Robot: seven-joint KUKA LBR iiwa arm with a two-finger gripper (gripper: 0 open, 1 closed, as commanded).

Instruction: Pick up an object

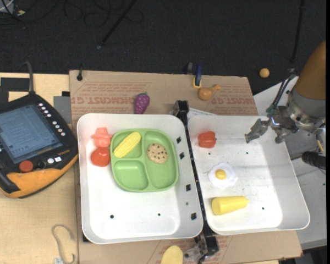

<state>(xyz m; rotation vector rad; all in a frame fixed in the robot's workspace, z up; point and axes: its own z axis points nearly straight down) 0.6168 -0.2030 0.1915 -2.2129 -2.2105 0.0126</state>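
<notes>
Yellow block (229,204) lies (right bin (297,202)) below jaws (267,130), spread and bare.

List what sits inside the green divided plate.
The green divided plate holds a yellow corn cob in its upper left compartment and a cookie in its upper right. The large lower compartment shows bare green. Anything beneath the plate is covered.

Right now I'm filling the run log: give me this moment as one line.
arm: at right bin's upper right | hand: above bin floor, holding nothing | nearest: red pepper | task: not yet done
</notes>
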